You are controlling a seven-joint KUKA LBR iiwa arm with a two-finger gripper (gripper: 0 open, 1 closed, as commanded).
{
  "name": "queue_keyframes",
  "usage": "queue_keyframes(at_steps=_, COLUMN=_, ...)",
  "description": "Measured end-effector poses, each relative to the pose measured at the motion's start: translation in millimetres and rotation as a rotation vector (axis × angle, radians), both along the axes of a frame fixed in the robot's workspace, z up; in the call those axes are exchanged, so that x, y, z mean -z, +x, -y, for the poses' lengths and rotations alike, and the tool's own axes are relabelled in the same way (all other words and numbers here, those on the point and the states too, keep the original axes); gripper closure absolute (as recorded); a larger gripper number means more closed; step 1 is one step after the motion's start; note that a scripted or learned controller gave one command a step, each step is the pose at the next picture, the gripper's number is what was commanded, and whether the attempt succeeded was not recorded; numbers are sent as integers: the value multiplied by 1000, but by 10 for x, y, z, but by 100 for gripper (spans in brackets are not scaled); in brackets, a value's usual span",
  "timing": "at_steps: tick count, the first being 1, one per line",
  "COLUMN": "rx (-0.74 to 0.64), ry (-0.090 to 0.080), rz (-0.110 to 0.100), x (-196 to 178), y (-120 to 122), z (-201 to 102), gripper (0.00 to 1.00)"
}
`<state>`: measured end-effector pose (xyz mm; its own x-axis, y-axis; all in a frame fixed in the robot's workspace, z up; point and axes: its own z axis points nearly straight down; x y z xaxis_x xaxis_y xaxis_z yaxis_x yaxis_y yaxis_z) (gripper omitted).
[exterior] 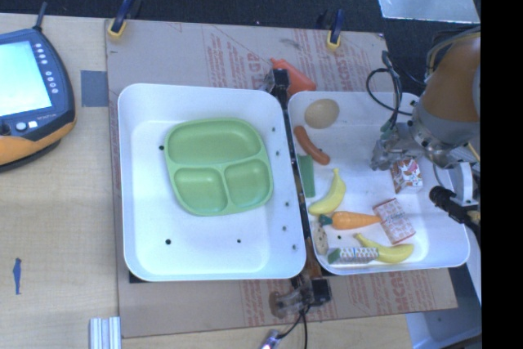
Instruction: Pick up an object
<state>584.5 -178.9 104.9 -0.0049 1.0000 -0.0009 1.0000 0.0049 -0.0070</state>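
We note the gripper point(398, 153) low over the right bin point(359, 114), just beside a small packet point(407, 174), presumably lining up; jaw state we cannot tell.

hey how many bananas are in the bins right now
2, both in the right bin: one banana near its left wall beside the carrot, another banana along the near edge. Others could be hidden under the arm.
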Motion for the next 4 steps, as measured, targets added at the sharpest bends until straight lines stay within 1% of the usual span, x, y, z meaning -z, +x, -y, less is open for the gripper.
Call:
queue_keyframes(at_steps=1, rx=-1, ry=1, rz=2, x=136, y=-867, z=34, gripper=0)
queue_keyframes(at_steps=2, rx=-4, ry=0, rz=4, x=129, y=140, z=-759, gripper=0)
queue_keyframes(at_steps=3, rx=3, ry=0, rz=6, x=-96, y=667, z=167, gripper=0)
queue_keyframes(at_steps=4, rx=2, ry=0, rz=7, x=-600, y=485, z=330, gripper=0)
